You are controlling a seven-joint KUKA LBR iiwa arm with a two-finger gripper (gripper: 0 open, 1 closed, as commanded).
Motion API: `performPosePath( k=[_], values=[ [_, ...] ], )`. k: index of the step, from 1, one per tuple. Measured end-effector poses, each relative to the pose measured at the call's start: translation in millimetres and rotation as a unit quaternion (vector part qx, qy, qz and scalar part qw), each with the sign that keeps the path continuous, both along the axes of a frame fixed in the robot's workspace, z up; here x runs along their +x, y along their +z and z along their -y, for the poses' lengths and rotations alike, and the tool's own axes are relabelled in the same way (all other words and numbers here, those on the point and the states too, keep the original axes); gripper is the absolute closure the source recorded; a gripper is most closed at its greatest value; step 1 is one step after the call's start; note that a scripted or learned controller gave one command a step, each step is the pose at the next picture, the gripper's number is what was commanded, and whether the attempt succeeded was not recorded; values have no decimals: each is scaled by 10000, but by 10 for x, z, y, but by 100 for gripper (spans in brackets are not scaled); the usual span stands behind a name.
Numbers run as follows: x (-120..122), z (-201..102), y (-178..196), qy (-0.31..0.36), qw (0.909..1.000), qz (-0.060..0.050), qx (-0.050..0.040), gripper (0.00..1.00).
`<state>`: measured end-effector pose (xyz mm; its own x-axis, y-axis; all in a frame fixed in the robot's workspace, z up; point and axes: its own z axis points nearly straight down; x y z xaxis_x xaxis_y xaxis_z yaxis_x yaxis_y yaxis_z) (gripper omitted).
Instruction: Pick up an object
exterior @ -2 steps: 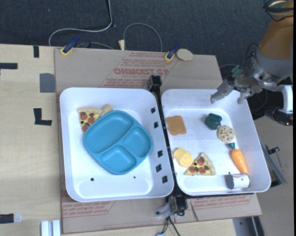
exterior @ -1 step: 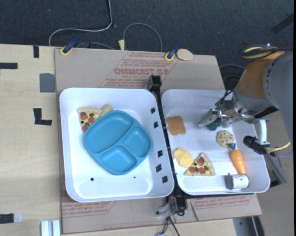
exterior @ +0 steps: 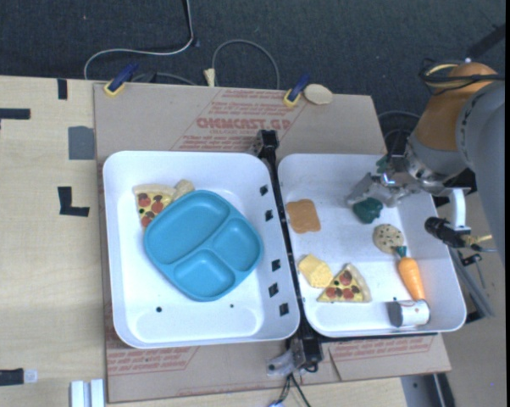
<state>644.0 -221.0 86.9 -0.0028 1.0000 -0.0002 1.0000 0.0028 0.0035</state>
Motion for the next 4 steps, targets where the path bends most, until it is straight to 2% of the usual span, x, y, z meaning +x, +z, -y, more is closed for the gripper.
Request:
performPosePath(
  k=[1, 2, 3, 4],
  values=[
    [4, -1, 111, 7, 10000, 24, -20, 100],
    [1, -2, 104, 6, 10000, 18, -19, 0],
    [-416, -704, 600, 12, 10000, -17, 9, 0],
    [-108, -337, -27, -10, 10000, -18, -5, 0]
  ],
)
